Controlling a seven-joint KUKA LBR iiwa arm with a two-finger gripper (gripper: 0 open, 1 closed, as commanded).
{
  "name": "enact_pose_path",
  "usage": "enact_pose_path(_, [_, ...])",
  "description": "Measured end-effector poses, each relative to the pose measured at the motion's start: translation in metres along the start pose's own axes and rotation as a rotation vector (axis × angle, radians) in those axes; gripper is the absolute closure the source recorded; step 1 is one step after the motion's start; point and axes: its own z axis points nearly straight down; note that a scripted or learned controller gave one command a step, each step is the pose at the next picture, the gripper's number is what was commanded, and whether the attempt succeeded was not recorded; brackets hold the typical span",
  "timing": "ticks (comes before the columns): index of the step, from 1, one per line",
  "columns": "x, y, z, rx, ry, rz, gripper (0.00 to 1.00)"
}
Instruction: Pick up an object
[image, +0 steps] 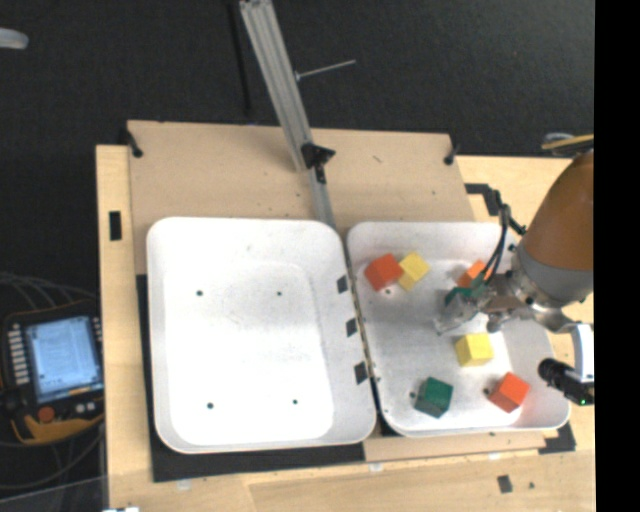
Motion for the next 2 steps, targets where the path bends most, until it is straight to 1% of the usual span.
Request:
enact_pose_path(1, [-0.013, 0.008, 0.05, -0.016, -0.009, 0.002, 0.0])
enact_pose_path(2, [-0.015, 0.01, 0.079, -0.01, -0.004, 0.003, 0.0])
